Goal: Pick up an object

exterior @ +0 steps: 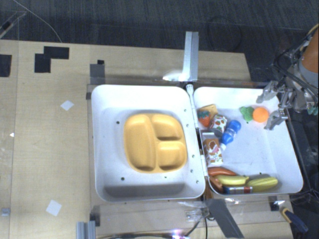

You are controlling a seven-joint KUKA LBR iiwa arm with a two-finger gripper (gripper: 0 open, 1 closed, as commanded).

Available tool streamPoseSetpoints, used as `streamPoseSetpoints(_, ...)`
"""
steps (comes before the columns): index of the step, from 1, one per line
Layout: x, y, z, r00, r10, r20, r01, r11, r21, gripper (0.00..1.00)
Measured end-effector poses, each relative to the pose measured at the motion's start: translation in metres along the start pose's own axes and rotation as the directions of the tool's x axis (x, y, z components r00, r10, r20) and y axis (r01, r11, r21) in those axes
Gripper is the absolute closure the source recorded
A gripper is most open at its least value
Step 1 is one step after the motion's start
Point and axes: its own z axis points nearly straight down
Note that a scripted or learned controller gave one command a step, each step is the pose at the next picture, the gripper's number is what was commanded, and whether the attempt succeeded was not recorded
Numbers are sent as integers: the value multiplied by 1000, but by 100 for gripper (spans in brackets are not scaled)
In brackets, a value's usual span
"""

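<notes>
Two shallow white bins sit side by side on the bench. All positions below are referenced to the yellow tray (154, 142).

Left bin (102, 148): it holds the yellow tray, a three-compartment item lying flat near the centre of the bin floor. Each compartment is bare.

Right bin (279, 158): it lies to the right of the tray, across the shared divider. Contents as follows.
- An orange ball (260, 114), far right of the tray, near the bin's upper right corner, with a green object (246, 113) touching its left side.
- A blue bottle (230, 130) with a white cap end, lying tilted, right of the tray just past the divider.
- Two small printed packages (208, 116), above and left of the bottle, close to the divider.
- A further printed pouch (213, 151), directly right of the tray's lower compartment.
- Two yellow bananas (249, 182), lying end to end along the bin's lower edge, below and right of the tray, with a red item (221, 172) just above their left end.

Gripper (277, 107): positioned over the right bin's upper right corner, just right of the orange ball. Its two metal fingers are spread apart, with nothing between them. No object is lifted; all items rest in the bin.
</notes>
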Motion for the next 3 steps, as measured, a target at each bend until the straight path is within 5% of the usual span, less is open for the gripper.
streamPoseSetpoints(1, -19, -1, 129, 1000, -26, 5, 26, 1000, 2, 0)
streamPoseSetpoints(2, 6, 58, 131, 974, 226, 3, -226, 974, -1, 0)
streamPoseSetpoints(3, 2, 57, 117, 975, 220, 16, -220, 975, 0, 100)
